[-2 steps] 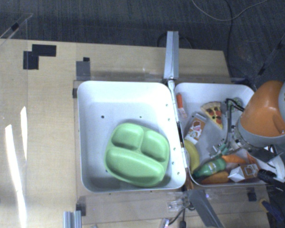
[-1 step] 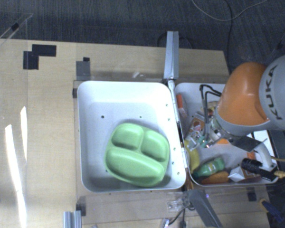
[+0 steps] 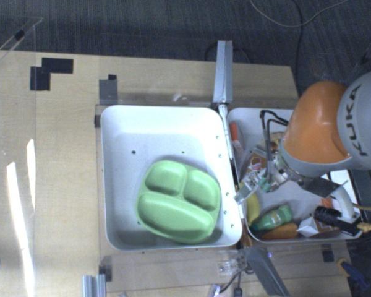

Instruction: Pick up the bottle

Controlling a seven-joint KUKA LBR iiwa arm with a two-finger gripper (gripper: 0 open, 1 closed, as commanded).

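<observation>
A green bottle (image 3: 276, 217) lies on its side near the front of the right bin (image 3: 247, 117), tilted slightly up to the right. My gripper (image 3: 255, 182) hangs over the left part of that bin, just up and left of the bottle and apart from it. Nothing can be made out in its grasp. The grey arm with its orange band (image 3: 315, 129) covers much of the bin's middle and right.
An orange item (image 3: 279, 231) lies just in front of the bottle and a yellow one (image 3: 253, 209) to its left. A red pen-like thing (image 3: 235, 135) lies along the right bin's left wall. The left bin (image 3: 120, 166) holds a green divided tray (image 3: 179, 201).
</observation>
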